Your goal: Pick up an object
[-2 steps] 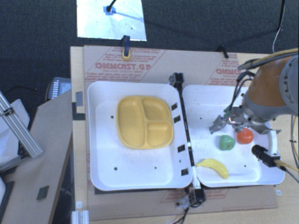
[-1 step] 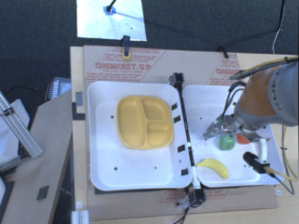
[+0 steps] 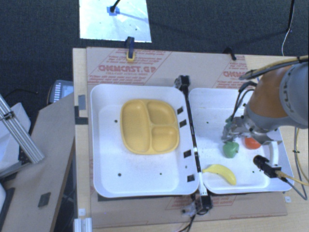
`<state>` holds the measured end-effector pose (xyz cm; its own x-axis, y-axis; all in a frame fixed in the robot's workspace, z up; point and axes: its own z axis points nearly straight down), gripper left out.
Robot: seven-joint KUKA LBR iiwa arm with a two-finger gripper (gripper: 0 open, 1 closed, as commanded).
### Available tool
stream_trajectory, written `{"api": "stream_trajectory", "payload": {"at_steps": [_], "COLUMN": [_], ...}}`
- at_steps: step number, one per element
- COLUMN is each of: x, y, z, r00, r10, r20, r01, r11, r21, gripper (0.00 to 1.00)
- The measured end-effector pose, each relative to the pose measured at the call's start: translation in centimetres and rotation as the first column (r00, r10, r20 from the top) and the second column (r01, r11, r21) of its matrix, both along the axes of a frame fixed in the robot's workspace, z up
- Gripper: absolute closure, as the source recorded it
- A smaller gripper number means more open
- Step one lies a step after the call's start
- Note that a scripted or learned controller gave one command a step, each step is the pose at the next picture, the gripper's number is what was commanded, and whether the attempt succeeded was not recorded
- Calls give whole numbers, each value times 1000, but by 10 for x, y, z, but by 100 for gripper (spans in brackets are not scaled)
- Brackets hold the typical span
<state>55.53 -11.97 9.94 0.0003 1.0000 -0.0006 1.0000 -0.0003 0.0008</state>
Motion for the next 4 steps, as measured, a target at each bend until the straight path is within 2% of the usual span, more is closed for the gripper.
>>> {"api": "stream_trajectory", "payload": {"at_steps": [1, 3, 4], "x": [-2, 3, 5], "y": [6, -15, -15], "z": [46, 156, 188], "r00": [1000, 1000, 1000], "r10": [4, 3, 5], "r20": [4, 7, 4], "r01": [-4, -3, -5], "r11": [1000, 1000, 1000], "r21": [0, -2, -1], "gripper": [100, 100, 100]}}
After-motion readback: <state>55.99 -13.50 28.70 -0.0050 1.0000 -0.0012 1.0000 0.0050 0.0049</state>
